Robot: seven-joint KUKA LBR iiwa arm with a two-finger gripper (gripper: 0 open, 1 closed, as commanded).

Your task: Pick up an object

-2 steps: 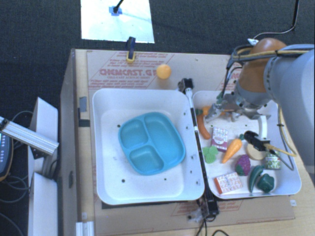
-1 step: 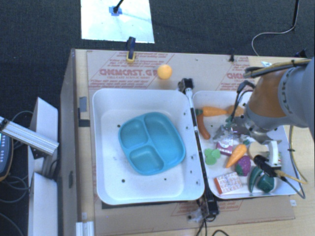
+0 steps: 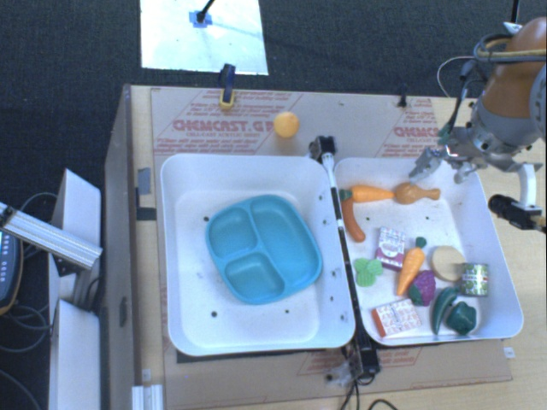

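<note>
Above right bin rim, metal fingers spread, holding nothing; glossy plastic drumstick nearby.

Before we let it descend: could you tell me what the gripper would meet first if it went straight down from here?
Probably the drumstick just below-left of the gripper, or bare floor of the right bin beside it; depth is unclear.

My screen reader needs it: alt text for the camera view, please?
The gripper hovers over the far edge of the right bin, which holds toy food including a drumstick and carrots. The left bin holds a blue divided plate.
</note>
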